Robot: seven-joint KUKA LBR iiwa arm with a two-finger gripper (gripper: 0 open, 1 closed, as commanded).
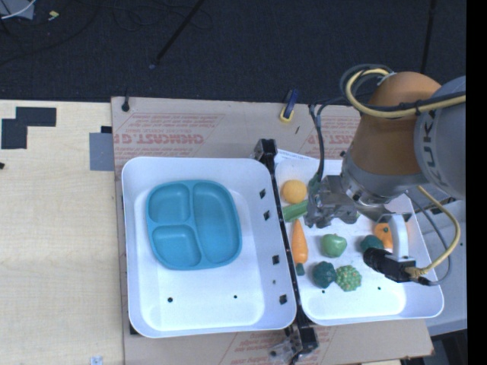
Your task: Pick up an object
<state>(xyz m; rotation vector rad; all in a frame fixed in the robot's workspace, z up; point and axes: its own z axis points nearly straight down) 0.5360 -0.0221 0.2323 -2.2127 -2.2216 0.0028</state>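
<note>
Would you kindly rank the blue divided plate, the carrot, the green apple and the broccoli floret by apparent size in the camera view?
1. blue divided plate, by far the largest.
2. carrot, long and thin.
3. green apple and broccoli floret: they look about alike, so I won't rank them.

Bench bearing two white bins

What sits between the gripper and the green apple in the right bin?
Nothing visible does. The gripper hovers just above and left of the green apple, with bare bin floor between them. The carrot lies close on the apple's left, off that path.
</note>
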